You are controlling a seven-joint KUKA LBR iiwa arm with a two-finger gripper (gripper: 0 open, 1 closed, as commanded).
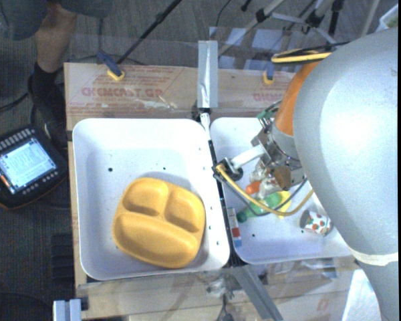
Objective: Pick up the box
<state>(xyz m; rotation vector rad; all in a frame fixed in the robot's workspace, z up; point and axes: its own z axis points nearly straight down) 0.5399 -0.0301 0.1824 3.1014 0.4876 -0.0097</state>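
Note:
A narrow white box (235, 226) with red and blue marks lies against the left wall of the right bin (267, 246). My gripper (271, 171) hangs low over the middle of that bin, up and to the right of the box and apart from it. Directly under the gripper sits a small heap with a green piece (267, 201) and an orange piece (252, 188). The grey arm (351, 146) with its orange band (291, 105) hides the right half of the bin. A yellow cable (254, 199) loops from the gripper across the heap.
A large yellow moulded tray (159, 221) lies in the left bin (120, 146), towards its front. A small white item with red dots (315, 223) rests at the front right of the right bin. A pendant with a lit screen (23, 162) lies left of the bench.

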